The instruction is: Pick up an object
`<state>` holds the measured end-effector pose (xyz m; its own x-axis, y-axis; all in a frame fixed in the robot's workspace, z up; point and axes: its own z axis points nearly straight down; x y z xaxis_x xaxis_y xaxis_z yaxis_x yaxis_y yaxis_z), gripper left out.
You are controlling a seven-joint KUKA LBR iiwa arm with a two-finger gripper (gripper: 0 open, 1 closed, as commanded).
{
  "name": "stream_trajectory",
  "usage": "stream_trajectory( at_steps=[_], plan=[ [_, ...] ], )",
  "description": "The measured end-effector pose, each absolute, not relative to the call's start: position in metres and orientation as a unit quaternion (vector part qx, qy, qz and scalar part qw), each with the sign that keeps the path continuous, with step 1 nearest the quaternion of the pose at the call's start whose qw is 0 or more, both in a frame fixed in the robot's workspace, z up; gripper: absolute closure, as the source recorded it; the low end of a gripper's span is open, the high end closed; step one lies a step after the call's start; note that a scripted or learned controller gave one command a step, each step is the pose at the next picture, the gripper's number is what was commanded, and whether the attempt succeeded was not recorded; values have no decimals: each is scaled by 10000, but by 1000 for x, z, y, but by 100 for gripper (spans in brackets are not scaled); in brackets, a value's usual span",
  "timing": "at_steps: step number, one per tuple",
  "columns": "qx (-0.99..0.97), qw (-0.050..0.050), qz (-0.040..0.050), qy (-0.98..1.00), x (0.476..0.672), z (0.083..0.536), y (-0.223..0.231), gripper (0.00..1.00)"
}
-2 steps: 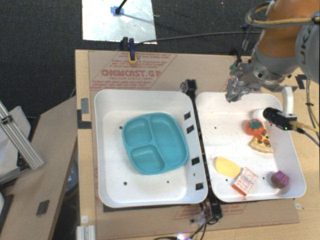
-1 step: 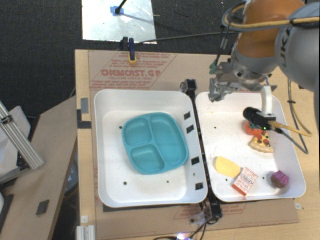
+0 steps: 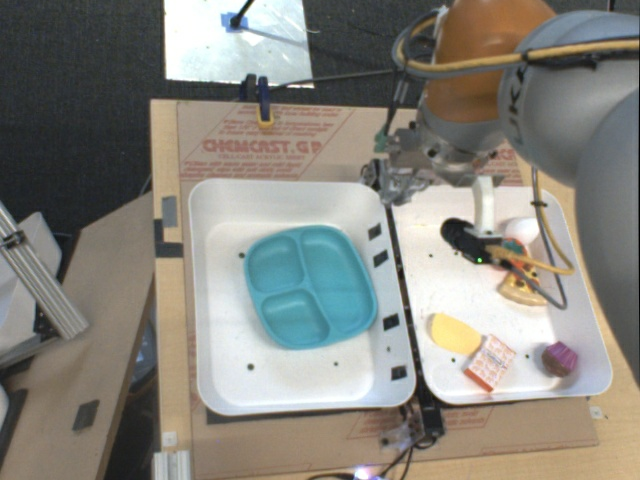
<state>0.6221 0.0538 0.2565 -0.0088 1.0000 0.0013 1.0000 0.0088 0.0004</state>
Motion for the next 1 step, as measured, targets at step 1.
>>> stream_trajectory(
  at_steps=[1],
  plan=[
    [-7039, -4, -16, -7103, 626, 257, 111, 100]
  ],
)
